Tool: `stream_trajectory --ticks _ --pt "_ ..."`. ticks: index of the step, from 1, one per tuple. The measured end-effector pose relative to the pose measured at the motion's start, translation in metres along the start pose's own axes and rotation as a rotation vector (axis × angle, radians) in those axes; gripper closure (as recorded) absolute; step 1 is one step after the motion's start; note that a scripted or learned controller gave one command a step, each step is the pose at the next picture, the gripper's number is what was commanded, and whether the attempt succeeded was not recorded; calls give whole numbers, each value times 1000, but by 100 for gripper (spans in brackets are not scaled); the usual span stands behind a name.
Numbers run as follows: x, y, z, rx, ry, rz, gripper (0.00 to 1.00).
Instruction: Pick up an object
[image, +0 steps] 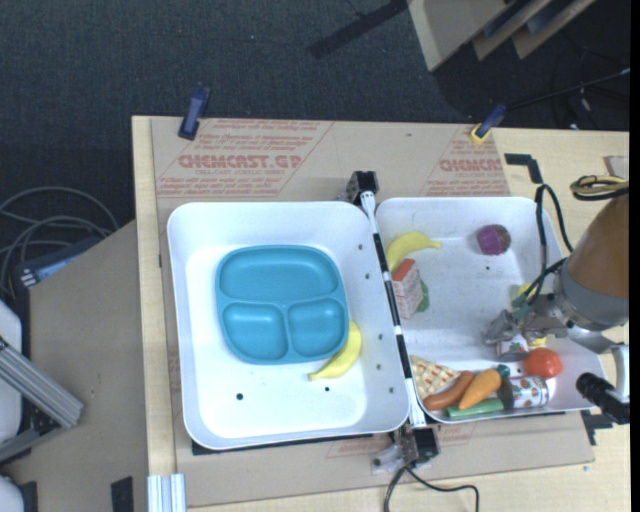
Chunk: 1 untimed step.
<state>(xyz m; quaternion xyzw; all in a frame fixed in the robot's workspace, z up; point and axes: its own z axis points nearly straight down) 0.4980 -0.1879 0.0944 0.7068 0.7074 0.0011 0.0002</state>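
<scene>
My gripper (514, 333) is low in the right bin (452, 215), near its right wall, with the arm reaching in from the right. A red tomato (543, 361) lies just below and to the right of it, very close. Along the bin's front wall lie a small white bottle (531, 391), an orange carrot (484, 384), a brown sausage (447, 392), a green piece (478, 404) and a waffle (427, 372). Farther back sit a purple plum (491, 239), a yellow banana (410, 245) and a red-and-white carton (406, 290).
The left bin (200, 400) holds a blue divided plate (280, 300) and a second banana (343, 355) leaning on the plate's right corner. A black divider (385, 290) runs between the bins. The middle of the right bin floor (460, 300) is bare.
</scene>
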Motion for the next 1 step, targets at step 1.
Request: stream_trajectory --ticks 1 --pt "77 64 -79 0 -1 -1 100"
